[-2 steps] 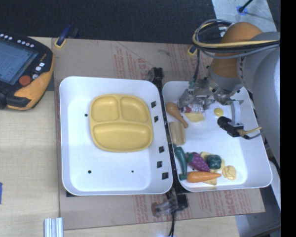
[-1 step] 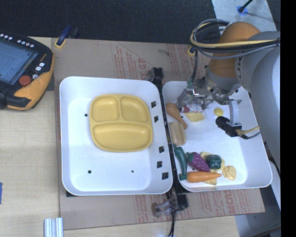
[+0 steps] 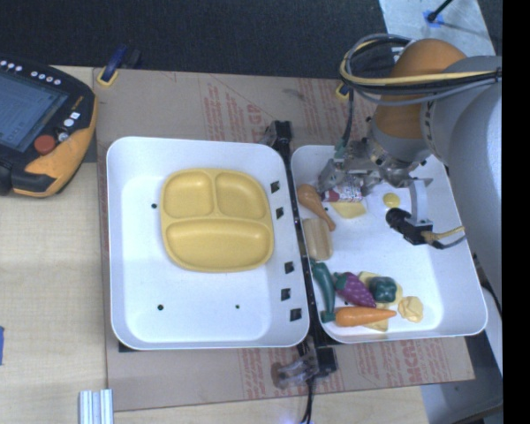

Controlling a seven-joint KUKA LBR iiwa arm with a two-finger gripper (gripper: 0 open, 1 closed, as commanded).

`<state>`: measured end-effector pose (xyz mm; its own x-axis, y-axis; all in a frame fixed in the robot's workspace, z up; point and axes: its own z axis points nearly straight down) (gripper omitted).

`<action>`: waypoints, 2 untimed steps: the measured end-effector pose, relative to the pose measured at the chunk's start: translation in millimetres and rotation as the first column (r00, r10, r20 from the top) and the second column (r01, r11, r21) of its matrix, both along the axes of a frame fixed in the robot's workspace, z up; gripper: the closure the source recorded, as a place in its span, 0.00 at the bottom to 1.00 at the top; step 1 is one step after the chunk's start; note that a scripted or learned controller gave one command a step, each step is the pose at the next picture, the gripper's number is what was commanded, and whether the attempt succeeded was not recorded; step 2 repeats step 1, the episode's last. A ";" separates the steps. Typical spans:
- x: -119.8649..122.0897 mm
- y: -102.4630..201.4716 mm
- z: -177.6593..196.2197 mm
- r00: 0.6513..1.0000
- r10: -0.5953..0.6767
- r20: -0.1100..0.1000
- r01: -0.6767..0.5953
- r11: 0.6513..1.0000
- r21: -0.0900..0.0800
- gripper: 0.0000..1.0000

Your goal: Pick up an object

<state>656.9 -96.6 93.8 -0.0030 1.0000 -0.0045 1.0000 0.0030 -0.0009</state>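
A: Status on the pick?

B: Not done, as judged from this view. The metal two-finger gripper point(image 3: 352, 182) is lowered into the far end of the shallow white right-hand bin point(image 3: 450, 276), under the grey arm with the orange band point(image 3: 424, 69). Nothing is seen lifted clear of the bin floor.

A: Claw state?

B: Cannot be told. The tip is cluttered and overlapped by the wrist hardware, so no call is made on it, and no grasp is claimed.

A: Candidate objects?

B: A pale yellow wedge-shaped toy piece point(image 3: 351, 208) lies just beside the gripper tip, possibly touching; contact cannot be confirmed. A brown sausage-shaped toy point(image 3: 314, 203) and a tan bread-like block point(image 3: 318, 238) lie along the near-left wall. At the near end a cluster is seen: an orange toy carrot point(image 3: 364, 317), a purple grape bunch point(image 3: 356, 288), a dark green toy vegetable point(image 3: 323, 285) and a small yellow lumpy piece point(image 3: 411, 307).

A: Left bin?

B: The shallow white left-hand bin point(image 3: 137, 237) holds a yellow three-compartment plastic plate point(image 3: 217, 219); nothing is resting in its compartments.

A: Remaining?

B: A grasp is to be confirmed and the object raised. Approach looks done; closure and lift are left.
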 end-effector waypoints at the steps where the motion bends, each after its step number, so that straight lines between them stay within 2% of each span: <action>1: 0.2 -1.6 11.2 1.000 0.002 -0.001 -0.002 1.000 -0.002 1.00; 2: 0.2 -1.6 11.2 1.000 0.002 -0.001 -0.002 1.000 -0.002 1.00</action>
